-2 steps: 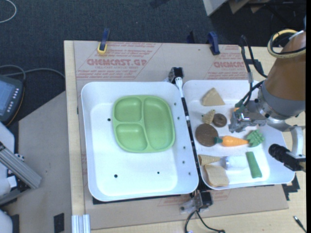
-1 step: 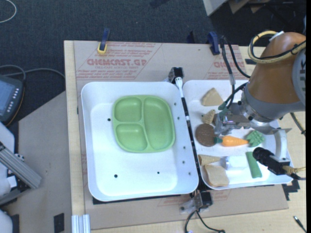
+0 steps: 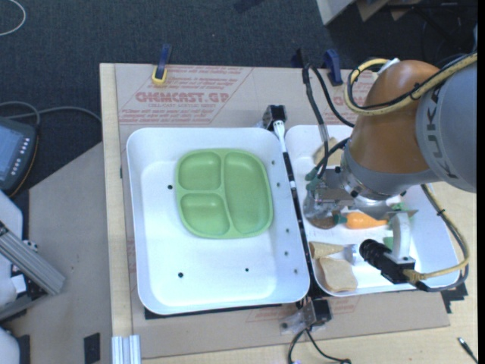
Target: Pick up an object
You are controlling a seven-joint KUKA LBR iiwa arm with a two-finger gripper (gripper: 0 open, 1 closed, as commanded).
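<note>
At about five o'clock in the right bin, a slice of bread is seen lying against the near rim. Beyond it, toward three o'clock, a carrot lies just beside the pincer, which is lowered into the clutter; whether it is wide or narrow cannot be told. A green divided plate rests in the left bin. A miss is likely if the carrot is nudged aside rather than enclosed.
</note>
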